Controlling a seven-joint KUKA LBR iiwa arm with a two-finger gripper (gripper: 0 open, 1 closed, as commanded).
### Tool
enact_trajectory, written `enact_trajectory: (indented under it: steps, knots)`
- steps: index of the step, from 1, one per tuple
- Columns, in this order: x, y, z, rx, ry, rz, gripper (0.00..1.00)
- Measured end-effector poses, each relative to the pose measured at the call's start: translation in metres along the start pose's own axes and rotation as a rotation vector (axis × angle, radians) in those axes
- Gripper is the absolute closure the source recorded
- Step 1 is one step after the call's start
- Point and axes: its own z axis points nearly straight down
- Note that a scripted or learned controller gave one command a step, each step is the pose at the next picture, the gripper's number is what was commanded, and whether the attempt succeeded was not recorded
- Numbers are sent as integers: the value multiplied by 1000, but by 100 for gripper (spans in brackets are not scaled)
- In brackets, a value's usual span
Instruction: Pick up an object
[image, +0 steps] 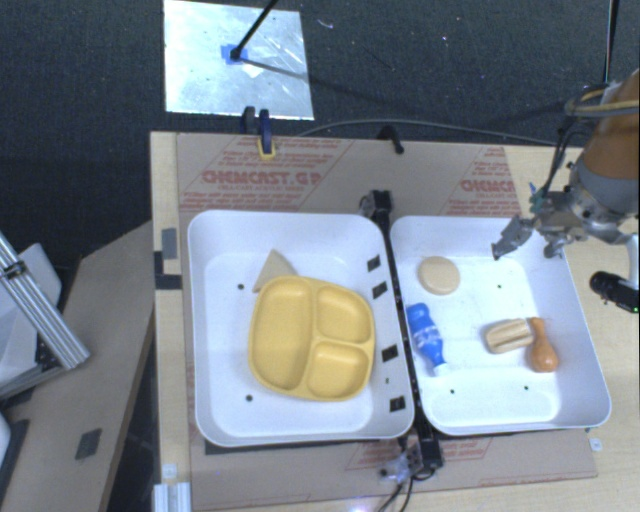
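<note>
Camera view: pincer (527, 240) hovers near cookie (438, 274).

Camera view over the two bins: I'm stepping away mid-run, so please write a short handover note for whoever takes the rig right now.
Gripper: above the far right corner of the right bin, fingers spread open, nothing between them.
Right bin: round tan disc near the far left, blue bottle lying along the left wall, tan bread-like piece touching an orange pear-shaped toy on the right.
Left bin: yellow divided plate, with a tan wedge at its far edge.
Done: nothing picked yet.
Left: descend on one object, close, lift. The disc looks nearest to the gripper.
</note>
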Motion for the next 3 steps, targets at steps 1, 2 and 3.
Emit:
enact_trajectory:
  steps: [1, 2, 3]
  knots:
    - [1, 3, -9, -13, -2, -3, 0]
    - [-2, 10, 35, -12, -3, -4, 0]
    - [6, 16, 80, -12, -2, -6, 0]
